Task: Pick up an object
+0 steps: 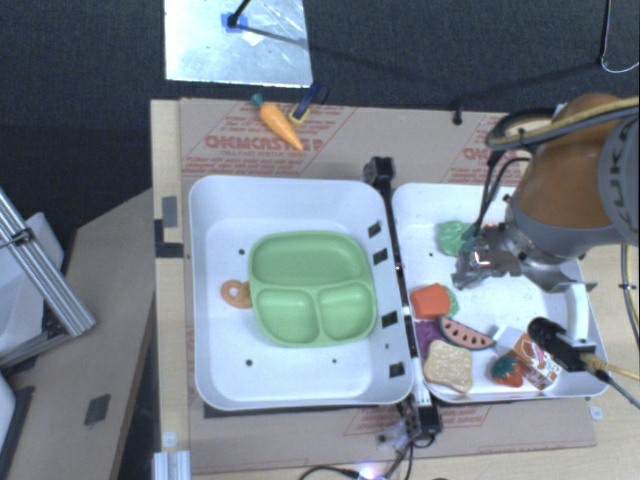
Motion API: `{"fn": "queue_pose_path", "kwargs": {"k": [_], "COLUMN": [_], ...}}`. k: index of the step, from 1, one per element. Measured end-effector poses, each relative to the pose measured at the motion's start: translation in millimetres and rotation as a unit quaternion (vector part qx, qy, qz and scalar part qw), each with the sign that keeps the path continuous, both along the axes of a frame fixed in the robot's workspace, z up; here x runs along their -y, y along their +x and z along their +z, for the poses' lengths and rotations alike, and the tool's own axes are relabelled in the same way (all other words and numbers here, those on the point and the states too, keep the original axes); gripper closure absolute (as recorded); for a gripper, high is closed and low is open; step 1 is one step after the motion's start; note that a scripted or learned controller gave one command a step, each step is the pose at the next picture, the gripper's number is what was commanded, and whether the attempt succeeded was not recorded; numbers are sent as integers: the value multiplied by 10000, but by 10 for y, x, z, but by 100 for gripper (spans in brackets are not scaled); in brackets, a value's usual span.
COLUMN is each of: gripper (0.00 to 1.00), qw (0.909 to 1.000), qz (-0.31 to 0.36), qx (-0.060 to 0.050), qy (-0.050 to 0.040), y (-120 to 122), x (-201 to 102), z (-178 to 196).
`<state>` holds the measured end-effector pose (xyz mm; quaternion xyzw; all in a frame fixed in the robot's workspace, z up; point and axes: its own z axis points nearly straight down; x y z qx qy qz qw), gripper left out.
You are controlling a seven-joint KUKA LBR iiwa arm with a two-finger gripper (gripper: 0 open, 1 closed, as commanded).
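Two white bins sit side by side on the surface, and every loose toy but one lies in the right bin. Nearest, along its front wall, a bread slice lies flat at the left corner. A strawberry lies to the right of it, apart from it, and a small carton touches the strawberry's right side. Just behind the bread, a melon slice lies with its rind to the rear, and a purple piece shows at its left, against the bin's left wall. A red block sits just behind those two.

Farther back, the arm reaches in from the right and the jaws hang low over the middle of the right bin, behind and to the right of the red block. A green lump lies just at their left. I cannot tell whether it touches them, nor whether the jaws are apart or together.

The left bin holds a green plate with three compartments, set near its middle. An orange ring lies just beside the plate's left edge.

Beyond the bins, a carrot lies on the surface with a blue and yellow clip near its right end. A foil sheet lies farthest off.
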<state>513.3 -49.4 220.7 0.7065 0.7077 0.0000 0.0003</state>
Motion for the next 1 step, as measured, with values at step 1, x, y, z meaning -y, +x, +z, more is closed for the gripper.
{"fn": "queue_pose_path", "kwargs": {"k": [1], "gripper": [100], "qw": [10000], "qz": [-6], "qx": [0], "qy": [3], "y": [-78], "x": [-43], "z": [-62]}}
